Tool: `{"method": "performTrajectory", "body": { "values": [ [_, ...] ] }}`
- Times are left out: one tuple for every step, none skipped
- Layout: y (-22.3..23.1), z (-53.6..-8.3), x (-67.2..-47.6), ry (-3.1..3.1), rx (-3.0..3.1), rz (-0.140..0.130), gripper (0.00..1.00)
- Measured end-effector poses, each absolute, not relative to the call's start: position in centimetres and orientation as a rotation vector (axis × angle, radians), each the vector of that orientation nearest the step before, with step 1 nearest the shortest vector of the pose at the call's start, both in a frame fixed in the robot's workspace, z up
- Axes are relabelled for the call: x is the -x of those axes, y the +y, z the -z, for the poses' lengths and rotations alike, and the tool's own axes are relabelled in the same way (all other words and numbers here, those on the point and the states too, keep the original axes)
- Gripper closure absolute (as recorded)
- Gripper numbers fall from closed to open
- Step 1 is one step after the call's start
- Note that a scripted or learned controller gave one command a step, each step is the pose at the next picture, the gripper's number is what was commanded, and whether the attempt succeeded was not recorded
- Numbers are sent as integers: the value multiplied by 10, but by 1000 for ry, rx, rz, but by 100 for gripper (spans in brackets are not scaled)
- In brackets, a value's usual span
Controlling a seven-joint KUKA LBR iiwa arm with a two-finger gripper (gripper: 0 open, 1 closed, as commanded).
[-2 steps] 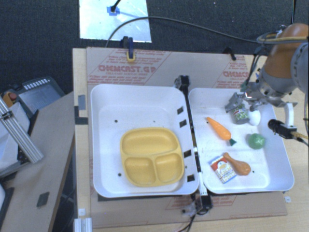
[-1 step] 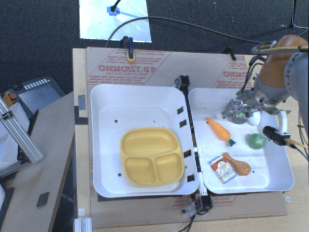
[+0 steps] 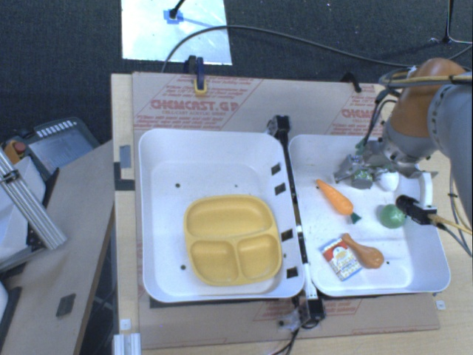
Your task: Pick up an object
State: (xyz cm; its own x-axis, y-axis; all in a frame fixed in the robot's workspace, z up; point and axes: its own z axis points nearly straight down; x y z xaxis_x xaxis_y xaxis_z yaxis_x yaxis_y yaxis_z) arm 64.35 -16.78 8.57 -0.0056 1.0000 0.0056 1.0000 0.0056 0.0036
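Claw (image 3: 362, 170) hangs low at the far side of the right bin (image 3: 436, 272); can't tell its state. Nearest pick is the carrot (image 3: 335, 197), mid-bin: light, stiff, slick plastic I'd guess, so pinch across its fat middle.

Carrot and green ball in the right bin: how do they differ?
The carrot is orange, long and tapered, lying at a slant near the bin's middle; the green ball is round and sits further right, beside the gripper. The carrot looks longer than the ball is wide. Both rest loose on the right bin floor.
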Motion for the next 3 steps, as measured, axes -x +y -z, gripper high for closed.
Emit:
{"method": "performTrajectory", "body": {
  "values": [
    [-171, -97, -644, -2230, 2220, 7, 100],
    [-177, -143, -644, -2225, 2224, 4, 100],
    [-180, -188, -643, -2226, 2225, 5, 100]
  ]
}}
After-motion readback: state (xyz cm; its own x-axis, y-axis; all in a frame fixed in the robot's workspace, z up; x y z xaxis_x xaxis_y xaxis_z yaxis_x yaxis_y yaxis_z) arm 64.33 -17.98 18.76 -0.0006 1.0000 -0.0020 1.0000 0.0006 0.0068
